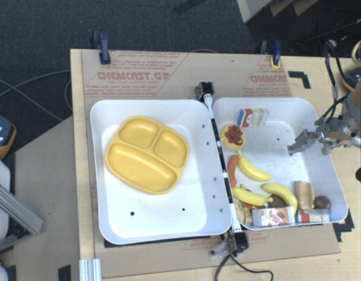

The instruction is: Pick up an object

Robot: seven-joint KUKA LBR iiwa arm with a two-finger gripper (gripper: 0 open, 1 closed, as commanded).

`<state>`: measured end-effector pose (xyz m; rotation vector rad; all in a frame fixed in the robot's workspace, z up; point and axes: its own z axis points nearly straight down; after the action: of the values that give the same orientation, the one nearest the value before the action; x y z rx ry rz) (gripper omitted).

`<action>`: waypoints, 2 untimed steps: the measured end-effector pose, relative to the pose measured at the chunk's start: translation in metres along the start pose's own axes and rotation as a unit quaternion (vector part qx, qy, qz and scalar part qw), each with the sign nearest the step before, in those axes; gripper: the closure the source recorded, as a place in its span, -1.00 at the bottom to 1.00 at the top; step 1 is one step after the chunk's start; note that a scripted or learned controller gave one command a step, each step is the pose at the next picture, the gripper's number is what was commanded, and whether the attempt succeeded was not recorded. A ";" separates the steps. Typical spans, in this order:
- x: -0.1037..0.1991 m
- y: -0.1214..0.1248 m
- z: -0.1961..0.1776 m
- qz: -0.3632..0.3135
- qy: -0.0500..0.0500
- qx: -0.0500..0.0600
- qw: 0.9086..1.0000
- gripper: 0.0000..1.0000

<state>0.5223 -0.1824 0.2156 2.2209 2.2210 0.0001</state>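
The right bin [285, 107] holds several toy foods. A small white, red and blue carton [252, 117] lies at its back, and a round red-and-yellow piece [233, 136] sits beside the divider. Three yellow bananas [253, 170] [281, 193] [250, 196] lie towards the front, next to an orange carrot-like stick [233, 170]. A pink-and-white box [272, 216] sits at the front rim. My gripper [315, 144] hangs over the right side of this bin. It is open, with nothing between its fingers, and stands apart from every item.
A yellow divided plate [146, 154] lies in the left bin [104, 204]. A tan cup-like piece [303, 193], a dark round item [322, 202] and a red-white packet [312, 216] crowd the right bin's front right corner. Cables [332, 63] hang at the far right.
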 end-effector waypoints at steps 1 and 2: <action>0.023 -0.047 0.081 0.000 0.003 0.006 1.000 -1.00; 0.090 -0.041 0.132 -0.001 -0.002 -0.005 1.000 -1.00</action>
<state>0.4818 -0.0924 0.0839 2.2127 2.2161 0.0067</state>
